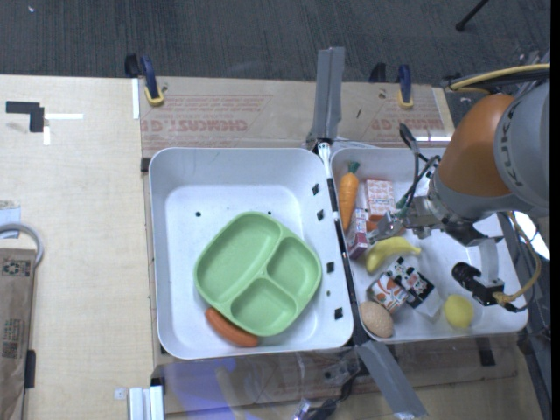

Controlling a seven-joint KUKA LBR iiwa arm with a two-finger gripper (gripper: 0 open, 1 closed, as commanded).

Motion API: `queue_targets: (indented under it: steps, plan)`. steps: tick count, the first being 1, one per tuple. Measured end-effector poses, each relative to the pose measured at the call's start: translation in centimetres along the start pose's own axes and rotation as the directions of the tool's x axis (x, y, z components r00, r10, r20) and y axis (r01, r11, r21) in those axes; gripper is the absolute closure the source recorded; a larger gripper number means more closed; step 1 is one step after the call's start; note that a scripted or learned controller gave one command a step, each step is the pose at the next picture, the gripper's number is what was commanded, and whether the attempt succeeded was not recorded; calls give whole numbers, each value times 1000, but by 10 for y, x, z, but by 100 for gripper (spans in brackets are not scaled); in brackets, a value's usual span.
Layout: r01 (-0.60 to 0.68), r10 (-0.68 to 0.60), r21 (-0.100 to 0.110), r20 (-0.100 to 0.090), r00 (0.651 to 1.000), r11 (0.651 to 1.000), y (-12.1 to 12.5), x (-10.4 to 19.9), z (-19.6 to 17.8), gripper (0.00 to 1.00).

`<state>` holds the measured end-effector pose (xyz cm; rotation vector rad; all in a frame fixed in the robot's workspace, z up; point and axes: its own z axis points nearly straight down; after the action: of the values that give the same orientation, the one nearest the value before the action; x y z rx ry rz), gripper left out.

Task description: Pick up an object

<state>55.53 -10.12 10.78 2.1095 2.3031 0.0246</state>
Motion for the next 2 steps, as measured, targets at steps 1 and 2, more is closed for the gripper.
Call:
queue_targets:
  steps: [1, 2]
  plan:
    - [-40, 40, 23, 0, 999, 999, -78, 6, 13, 0]
    - [-43, 43, 22, 0, 999, 999, -77, 6, 4, 100]
